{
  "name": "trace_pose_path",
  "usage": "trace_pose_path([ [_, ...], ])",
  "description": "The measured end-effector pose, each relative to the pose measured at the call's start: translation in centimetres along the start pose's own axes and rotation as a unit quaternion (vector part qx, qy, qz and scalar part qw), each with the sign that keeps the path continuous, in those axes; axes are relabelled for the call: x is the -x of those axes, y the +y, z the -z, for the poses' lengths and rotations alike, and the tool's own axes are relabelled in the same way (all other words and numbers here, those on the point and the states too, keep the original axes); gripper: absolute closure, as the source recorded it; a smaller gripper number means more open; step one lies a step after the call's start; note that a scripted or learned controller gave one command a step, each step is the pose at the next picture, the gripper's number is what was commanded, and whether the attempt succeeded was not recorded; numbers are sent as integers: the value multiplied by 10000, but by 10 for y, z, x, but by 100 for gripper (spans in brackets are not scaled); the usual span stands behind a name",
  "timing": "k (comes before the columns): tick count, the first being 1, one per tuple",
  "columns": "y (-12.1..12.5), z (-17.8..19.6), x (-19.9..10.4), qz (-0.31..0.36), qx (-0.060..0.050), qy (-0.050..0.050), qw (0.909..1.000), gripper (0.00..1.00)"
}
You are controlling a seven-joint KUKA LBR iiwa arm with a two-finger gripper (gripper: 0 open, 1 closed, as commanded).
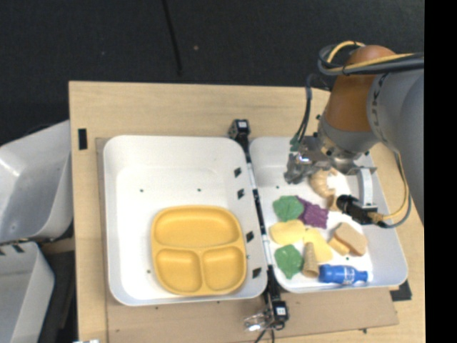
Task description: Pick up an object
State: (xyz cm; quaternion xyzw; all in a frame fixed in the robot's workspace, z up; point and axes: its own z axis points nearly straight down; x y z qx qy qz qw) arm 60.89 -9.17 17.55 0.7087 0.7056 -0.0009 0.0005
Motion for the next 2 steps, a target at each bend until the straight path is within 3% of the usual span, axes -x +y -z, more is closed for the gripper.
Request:
trace_pose_path([
  [1, 7, 47, -21, 7, 0, 0, 10000, 100],
  [2, 0, 88, -19, 5, -7, 2, 10000, 100],
])
